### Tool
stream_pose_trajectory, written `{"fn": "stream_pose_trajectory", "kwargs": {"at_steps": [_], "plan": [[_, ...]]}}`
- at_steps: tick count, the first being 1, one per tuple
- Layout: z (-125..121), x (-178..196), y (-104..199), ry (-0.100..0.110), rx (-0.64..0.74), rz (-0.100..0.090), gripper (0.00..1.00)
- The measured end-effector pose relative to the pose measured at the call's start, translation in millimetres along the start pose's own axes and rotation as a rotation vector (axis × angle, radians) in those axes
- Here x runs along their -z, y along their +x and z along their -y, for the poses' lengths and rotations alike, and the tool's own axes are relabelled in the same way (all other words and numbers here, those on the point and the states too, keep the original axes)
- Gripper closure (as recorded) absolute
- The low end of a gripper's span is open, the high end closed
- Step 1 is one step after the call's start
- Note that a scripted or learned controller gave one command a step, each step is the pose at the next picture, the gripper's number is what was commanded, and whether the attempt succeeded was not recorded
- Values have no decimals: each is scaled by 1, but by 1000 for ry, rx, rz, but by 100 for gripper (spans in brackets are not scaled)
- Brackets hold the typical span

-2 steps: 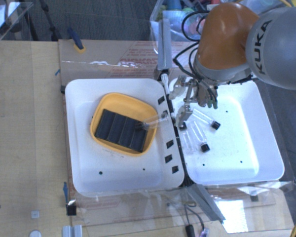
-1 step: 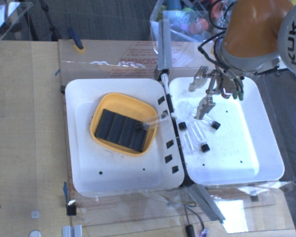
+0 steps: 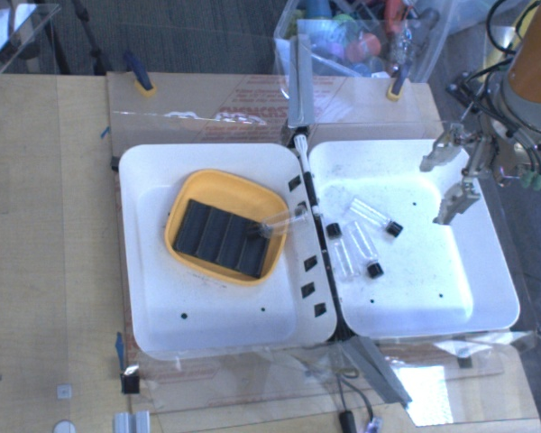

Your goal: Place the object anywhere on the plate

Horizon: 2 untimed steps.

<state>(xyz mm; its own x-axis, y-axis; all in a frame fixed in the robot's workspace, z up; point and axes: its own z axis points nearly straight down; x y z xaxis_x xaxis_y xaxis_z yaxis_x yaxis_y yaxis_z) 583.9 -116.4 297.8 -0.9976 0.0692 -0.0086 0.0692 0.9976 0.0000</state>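
In the left white shallow bin (image 3: 144, 323), the yellow rounded-square plate (image 3: 182, 207) sits around 10 o'clock of bin centre, with a dark ribbed rectangular pad (image 3: 218, 236) on it. One clear plastic tube (image 3: 279, 223) lies across the plate's 3 o'clock rim, one end on the pad, the other poking toward the divider. I judge it placed, but barely.

End effector (image 3: 453, 179) hangs over the right white bin (image 3: 487, 305) at its 2 o'clock corner, fingers (image 3: 458, 201) apart, nothing between them.

Three more clear tubes with black caps (image 3: 361, 237) lie loose near the right bin's 9 o'clock side, close together, some touching.

Risks as I see them:
- the rim tube is perched; any bump to the bin could roll it off toward 3 o'clock.
- the clustered tubes are transparent and round, so a pinch may slip or drag a neighbour.
- carrying the next one over the divider to the plate could clip the perched tube.
- the tilted plate rim may let a dropped tube roll.
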Motion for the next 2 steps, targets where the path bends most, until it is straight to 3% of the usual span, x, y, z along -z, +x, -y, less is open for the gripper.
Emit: {"fn": "stream_pose_trajectory", "kwargs": {"at_steps": [1,2], "plan": [[-1,11,-2,-3,-3,9,100],[32,-47,-64,-1,152,0,100]]}}
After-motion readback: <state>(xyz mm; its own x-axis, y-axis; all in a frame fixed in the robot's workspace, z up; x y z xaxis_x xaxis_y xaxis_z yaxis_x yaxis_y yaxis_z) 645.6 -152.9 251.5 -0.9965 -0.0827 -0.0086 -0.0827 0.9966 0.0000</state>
